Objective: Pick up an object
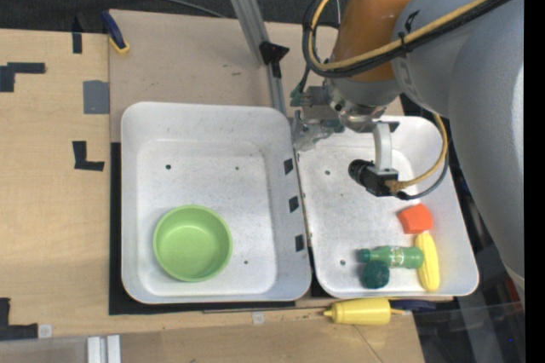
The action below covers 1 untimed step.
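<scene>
Yellow bottle (361,312) lying just outside right bin (341,208) front rim. I'm hovering my end effector (317,124) over that bin's back-left corner; grip state unclear. Orange block (415,219), yellow banana (427,261), green bottle (390,257) sitting front-right inside.

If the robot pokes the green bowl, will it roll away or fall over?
Probably neither. The green bowl sits upright and looks wide and low, so it likely won't tip or roll. It looks like thin plastic, so it's probably light and may slide across the smooth white bin. Its round, smooth rim could slip from the tool.
</scene>
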Tool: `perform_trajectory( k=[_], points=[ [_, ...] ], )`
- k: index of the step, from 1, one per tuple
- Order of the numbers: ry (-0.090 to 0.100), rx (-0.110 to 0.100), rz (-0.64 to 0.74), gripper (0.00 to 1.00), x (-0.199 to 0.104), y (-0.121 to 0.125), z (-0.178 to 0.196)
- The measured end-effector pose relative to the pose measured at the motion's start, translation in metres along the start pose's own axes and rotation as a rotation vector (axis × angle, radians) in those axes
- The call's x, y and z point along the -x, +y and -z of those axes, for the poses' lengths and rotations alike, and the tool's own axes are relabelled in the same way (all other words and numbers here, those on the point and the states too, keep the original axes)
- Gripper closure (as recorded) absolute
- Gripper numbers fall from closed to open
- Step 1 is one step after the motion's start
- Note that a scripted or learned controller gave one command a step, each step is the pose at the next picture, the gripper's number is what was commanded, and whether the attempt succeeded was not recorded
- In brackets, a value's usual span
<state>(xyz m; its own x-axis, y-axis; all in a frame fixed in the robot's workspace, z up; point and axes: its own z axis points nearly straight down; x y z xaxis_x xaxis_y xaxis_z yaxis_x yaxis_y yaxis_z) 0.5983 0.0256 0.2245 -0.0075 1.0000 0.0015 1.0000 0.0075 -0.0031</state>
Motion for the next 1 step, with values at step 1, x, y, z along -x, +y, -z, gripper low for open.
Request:
perform_trajectory(
  k=[1],
  points=[
    [0.000, 0.002, 0.000, 1.00, -0.0521, -0.0014, 0.0074]
  ],
)
